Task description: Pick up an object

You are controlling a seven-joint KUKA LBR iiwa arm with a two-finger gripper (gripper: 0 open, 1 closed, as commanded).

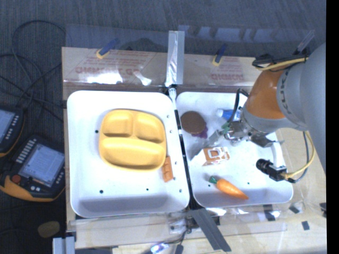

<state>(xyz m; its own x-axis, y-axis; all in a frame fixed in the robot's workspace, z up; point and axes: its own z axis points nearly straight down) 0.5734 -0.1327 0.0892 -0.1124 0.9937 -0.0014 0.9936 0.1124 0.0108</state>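
Lying under bench: dark grey carpet [106, 9]. Trailing across carpet at left: black cables [21, 62]. Resting at left edge: two handheld pendants [32, 168]. Catching glare: bench's clear plastic sheet [127, 62].

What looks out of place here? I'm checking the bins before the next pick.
One thing stands out: a small orange piece in the left bin is wedged against the divider, half tucked under the edge of the yellow tray. The carrot, brown disc and small packet lie loose in the right bin.
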